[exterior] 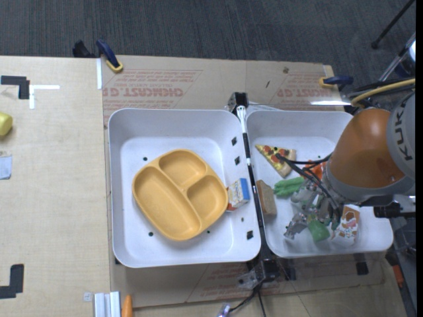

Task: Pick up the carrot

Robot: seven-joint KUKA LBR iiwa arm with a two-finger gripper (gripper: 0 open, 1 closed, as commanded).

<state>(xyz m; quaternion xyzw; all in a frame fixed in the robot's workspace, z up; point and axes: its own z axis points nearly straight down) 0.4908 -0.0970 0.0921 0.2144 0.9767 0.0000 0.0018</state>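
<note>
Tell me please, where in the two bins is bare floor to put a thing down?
Left bin: bare floor behind the yellow plate, along the far wall, and in front of it, along the near wall. Right bin: a bare strip at the far wall, behind the pizza slice. Crowded: under the gripper, among the green pieces.

Arm: one unit, grey casing with smooth rounded segments. White raised lettering "KU" readable on the grey shell near the view's right edge.
Orange band: glossy, dome-shaped, above the wrist; soft highlight on its upper curve.
Cables: several thin black leads running from under the orange band toward the tool end.
Gripper: small metallic grey assembly with dark fittings; fine detail too small to tell.
</note>
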